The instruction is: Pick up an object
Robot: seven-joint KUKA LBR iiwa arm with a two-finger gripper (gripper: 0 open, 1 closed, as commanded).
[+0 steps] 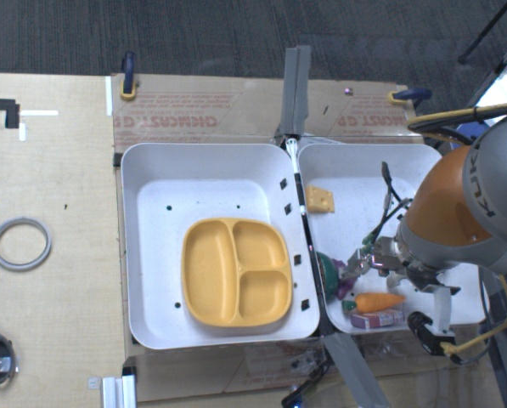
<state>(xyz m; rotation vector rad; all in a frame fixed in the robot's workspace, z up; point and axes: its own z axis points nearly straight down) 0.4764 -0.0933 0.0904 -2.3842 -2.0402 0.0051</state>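
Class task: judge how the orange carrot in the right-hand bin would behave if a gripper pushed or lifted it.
The carrot looks rounded and tapered, so it may roll or swing round when pushed. Its smooth skin might slip between fingers. It lies against a pink box, which could shift too.

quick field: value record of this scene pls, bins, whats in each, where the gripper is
left bin: holds a yellow divided plate
right bin: cheese wedge near the divider; carrot, green item and pink box at the front
gripper: low over the right bin's front clutter, just above the carrot
held: nothing visibly between the fingers
bench: roll of tape left of the bins
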